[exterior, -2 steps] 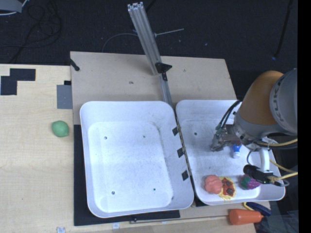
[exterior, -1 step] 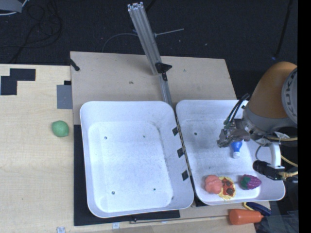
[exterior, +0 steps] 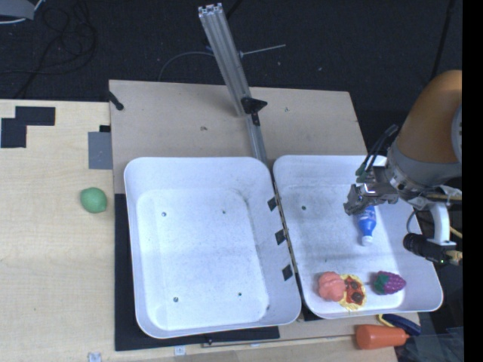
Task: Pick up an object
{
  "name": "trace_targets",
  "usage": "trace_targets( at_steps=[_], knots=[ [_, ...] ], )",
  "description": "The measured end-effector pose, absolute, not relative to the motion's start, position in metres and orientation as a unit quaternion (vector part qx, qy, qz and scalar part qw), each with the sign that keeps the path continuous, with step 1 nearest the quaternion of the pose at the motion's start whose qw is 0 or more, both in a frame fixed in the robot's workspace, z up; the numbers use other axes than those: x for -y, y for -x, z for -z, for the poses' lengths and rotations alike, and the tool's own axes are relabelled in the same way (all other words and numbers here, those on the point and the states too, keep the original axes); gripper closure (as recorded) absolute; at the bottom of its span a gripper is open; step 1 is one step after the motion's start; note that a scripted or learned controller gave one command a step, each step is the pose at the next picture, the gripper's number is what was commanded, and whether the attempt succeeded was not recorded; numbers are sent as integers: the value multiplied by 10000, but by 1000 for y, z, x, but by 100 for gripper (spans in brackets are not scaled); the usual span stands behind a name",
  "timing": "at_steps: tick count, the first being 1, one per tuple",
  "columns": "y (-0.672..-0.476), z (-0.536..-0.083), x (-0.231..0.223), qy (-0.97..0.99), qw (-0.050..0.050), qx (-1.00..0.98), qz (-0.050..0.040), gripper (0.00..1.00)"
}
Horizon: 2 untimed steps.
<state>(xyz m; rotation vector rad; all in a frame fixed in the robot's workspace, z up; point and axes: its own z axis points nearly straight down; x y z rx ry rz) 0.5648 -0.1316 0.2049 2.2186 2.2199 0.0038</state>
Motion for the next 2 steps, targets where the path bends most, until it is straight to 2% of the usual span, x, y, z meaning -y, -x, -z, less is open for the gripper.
trace_targets(
  at_steps=[1, 2],
  knots=[
    [-566, -247, 134, -7073, 13, -7069, -9, 100],
    [-584, -253, 86, -7058, -1, -7084, -5, 100]
  ],
)
